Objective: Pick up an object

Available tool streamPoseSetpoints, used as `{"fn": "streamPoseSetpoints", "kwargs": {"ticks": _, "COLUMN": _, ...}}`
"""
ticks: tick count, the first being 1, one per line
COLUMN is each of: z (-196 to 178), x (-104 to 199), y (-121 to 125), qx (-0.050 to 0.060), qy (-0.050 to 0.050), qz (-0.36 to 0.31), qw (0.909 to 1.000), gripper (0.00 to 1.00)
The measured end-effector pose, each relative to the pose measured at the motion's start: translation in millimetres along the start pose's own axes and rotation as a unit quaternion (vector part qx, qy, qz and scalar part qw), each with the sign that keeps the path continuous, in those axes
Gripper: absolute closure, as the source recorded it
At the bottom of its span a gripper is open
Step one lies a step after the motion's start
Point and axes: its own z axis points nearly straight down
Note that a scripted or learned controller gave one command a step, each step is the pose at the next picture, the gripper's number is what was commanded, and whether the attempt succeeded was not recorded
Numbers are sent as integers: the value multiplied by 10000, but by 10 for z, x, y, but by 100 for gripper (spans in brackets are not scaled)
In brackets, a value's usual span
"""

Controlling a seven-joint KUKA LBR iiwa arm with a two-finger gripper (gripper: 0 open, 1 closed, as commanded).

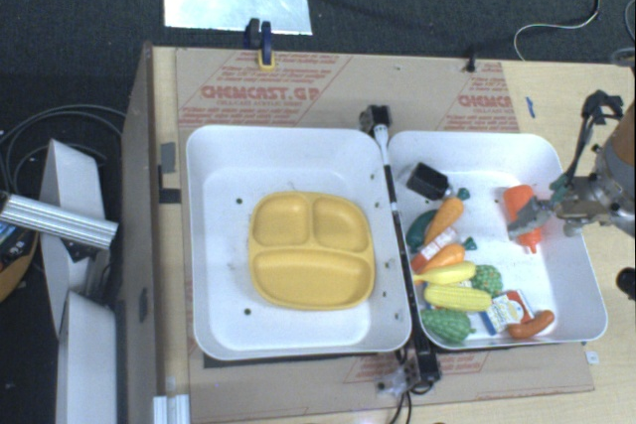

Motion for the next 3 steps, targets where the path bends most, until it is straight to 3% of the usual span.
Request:
{"fn": "streamPoseSetpoints", "kwargs": {"ticks": 2, "z": 1669, "x": 520, "y": 1108, "qx": -3, "qy": 6, "qz": -3, "qw": 10000, "gripper": 0}}
{"fn": "streamPoseSetpoints", "kwargs": {"ticks": 3, "z": 1556, "x": 516, "y": 1122, "qx": -23, "qy": 1, "qz": -8, "qw": 10000, "gripper": 100}}
